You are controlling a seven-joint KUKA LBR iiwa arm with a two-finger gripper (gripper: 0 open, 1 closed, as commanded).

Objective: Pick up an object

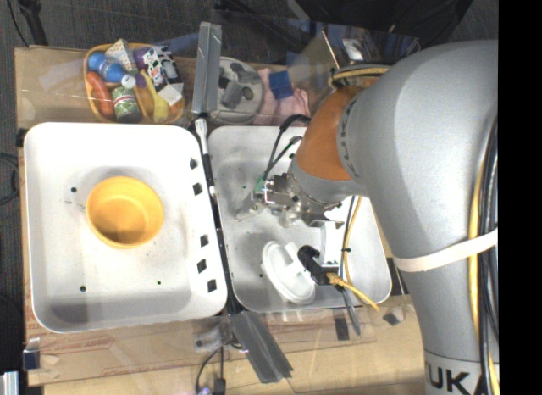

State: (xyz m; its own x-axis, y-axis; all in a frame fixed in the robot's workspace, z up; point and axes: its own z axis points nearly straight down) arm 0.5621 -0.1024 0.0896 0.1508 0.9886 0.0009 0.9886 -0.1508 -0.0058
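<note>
Arm: the big grey arm (423,173) is reaching in from the right and hanging over the right bin (373,287).
Gripper: the gripper (254,207) is sitting low near the middle of the right bin, by its left wall. I cannot tell what it is doing with its grip.
Thing to pick: a white cup (286,273) is lying in the right bin, close to the front edge.
Which way: the cup is lying just toward the front edge from the gripper, a little to its right.
Next move: I think the gripper is needing to slide toward the front edge.
Other bin: a yellow bowl (125,210) is sitting in the left bin (51,300).
</note>
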